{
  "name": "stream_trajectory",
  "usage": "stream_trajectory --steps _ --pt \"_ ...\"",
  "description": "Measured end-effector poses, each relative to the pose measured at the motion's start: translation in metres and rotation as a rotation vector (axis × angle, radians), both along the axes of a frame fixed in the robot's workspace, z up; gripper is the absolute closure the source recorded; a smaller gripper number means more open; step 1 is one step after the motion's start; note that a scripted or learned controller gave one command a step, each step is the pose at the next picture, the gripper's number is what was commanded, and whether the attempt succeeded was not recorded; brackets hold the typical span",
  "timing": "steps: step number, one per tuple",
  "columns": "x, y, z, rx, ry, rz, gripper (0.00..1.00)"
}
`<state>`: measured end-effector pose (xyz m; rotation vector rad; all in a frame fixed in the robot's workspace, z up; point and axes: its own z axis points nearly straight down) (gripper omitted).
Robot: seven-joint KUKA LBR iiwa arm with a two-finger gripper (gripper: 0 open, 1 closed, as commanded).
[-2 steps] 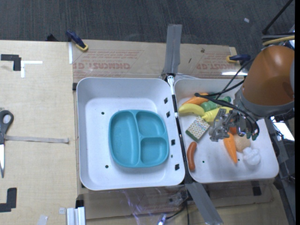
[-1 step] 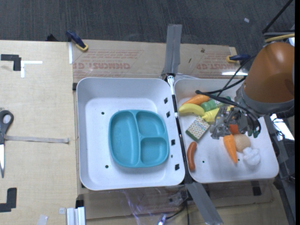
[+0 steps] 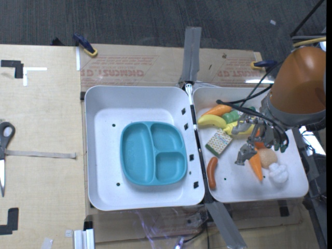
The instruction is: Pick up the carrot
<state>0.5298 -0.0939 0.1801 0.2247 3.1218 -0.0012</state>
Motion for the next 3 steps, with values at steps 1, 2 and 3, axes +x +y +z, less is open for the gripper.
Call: stream_trajectory --steps 1,2,3 --pt "-0.002 -0.096 -0.087 0.0 0.008 0.056 0.0" --pt "0.0 -0.096 -0.077 -0.001 0.002 0.059 1.0" --pt "0.021 -0.017 -0.025 0.003 0.005 -0.177 1.0"
